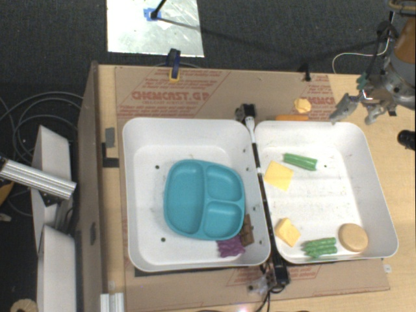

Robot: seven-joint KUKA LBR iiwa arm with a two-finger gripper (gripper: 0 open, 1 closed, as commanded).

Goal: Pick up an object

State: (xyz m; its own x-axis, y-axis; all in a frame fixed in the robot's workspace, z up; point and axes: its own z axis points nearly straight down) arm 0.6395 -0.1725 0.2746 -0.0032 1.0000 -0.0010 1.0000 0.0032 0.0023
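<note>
The jaws stand spread and empty above the right bin's (374,174) far corner (approach step, I judge), so next they must descend onto the green piece (299,161) inside it.

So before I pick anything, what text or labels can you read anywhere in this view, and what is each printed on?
"CHEMCAST GP" in red, repeated, reads roughly so on the brown protective sheet under the bins; letters are blurred, so the last characters are uncertain.
More red print of the same kind on that sheet near the right bin and along the front edge: too small to read.
No readable text on the teal plate or the food pieces.
</note>
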